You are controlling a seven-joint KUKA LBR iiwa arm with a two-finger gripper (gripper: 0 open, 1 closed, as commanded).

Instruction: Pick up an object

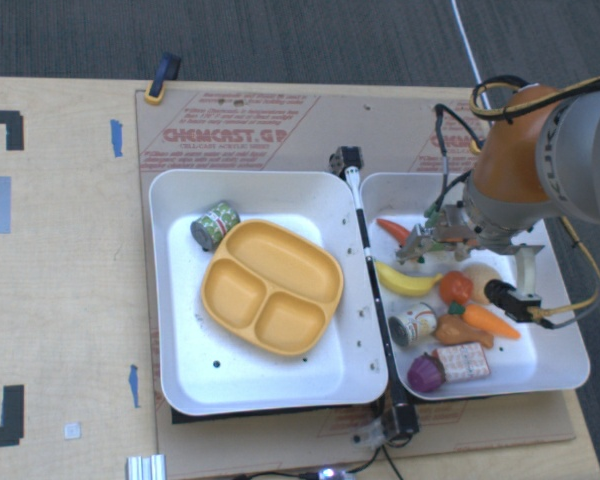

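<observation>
My gripper (432, 246) hangs low in the right bin (572, 366), near its back left part. Just to its left lies a red chili pepper (390, 229), and a yellow banana (405, 281) lies directly in front of it. A red tomato (456, 287) and a pale round object (482, 272) sit beside the banana. Nearer the front are an orange carrot (490, 320), a small white jar (413, 326), a purple onion (426, 373) and a pink packet (467, 364). The arm's body hides the bin's back right area.
The left bin (170, 268) holds a yellow divided plate (270, 286) and a green can (214, 225) lying at its back left. A black divider rail (365, 238) runs between the bins. Cables loop around the wrist (520, 168).
</observation>
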